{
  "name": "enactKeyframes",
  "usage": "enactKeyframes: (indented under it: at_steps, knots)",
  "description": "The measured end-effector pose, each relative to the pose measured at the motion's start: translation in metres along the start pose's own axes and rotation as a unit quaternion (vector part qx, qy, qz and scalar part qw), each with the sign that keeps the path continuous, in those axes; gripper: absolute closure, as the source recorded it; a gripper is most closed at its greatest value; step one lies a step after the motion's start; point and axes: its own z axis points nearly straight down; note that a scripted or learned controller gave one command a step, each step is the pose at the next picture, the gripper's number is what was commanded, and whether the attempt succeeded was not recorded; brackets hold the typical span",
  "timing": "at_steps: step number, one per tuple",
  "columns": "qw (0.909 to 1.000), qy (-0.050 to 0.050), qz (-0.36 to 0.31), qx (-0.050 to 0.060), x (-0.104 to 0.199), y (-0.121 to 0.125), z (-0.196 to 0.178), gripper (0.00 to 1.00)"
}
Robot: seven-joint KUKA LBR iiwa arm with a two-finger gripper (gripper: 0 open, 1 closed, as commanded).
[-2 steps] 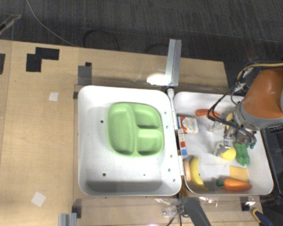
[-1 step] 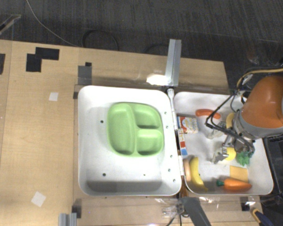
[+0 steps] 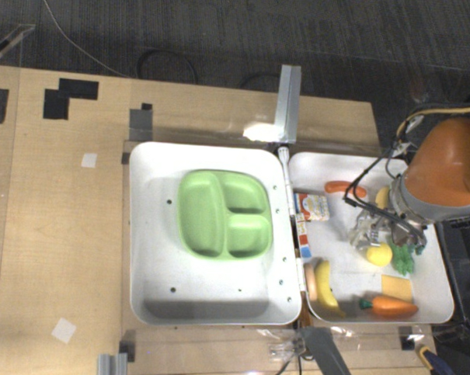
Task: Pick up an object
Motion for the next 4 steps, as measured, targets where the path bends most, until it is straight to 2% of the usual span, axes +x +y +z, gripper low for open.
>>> enactKeyframes:
  at_steps: [1, 2, 3, 4]
  knots:
    - [0.999, 0.007, 0.045, 0.0, -0.009, -0.02, -0.118, 1.0]
    - [0.9977, 0.014, -0.067, -0.002, 0.06, -0.053, -0.079, 1.0]
    - [0.9662, 0.012, -0.257, -0.006, -0.001, -0.053, -0.051, 1.0]
    - [0.8704, 0.01, -0.492, -0.008, -0.019, -0.052, -0.068, 1.0]
